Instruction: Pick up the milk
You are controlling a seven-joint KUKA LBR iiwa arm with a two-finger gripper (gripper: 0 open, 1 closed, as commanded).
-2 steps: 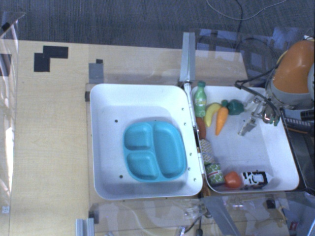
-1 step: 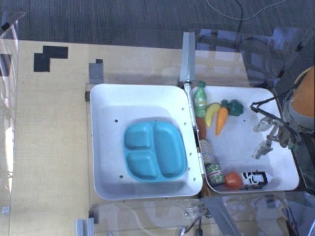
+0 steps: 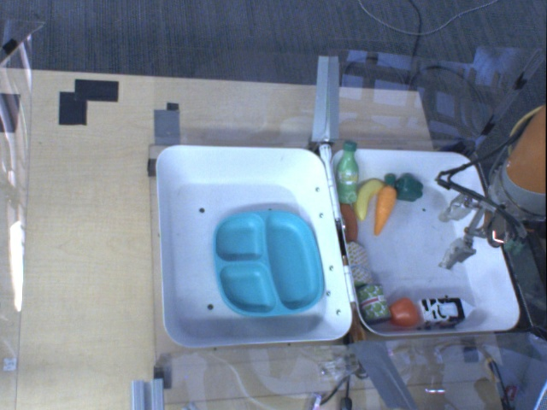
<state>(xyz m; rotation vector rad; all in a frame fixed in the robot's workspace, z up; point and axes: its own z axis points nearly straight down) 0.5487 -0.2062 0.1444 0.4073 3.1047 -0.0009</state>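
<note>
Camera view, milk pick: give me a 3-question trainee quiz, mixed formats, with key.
1. True or false: the small black-and-white milk carton lies in the right-hand shallow white bin, near its front edge.
2. Which thing sits right beside the milk carton? A) the orange plastic carrot B) the red plastic tomato C) the green plastic bottle
3. Fill in: the blue three-compartment plastic tray sits in the ____ bin.

Key
1. True.
2. B; the tomato is at the carton's left in the view, while the carrot and bottle are toward the back of the bin.
3. Left. The end effector is over the right bin, apart from the carton.
</note>
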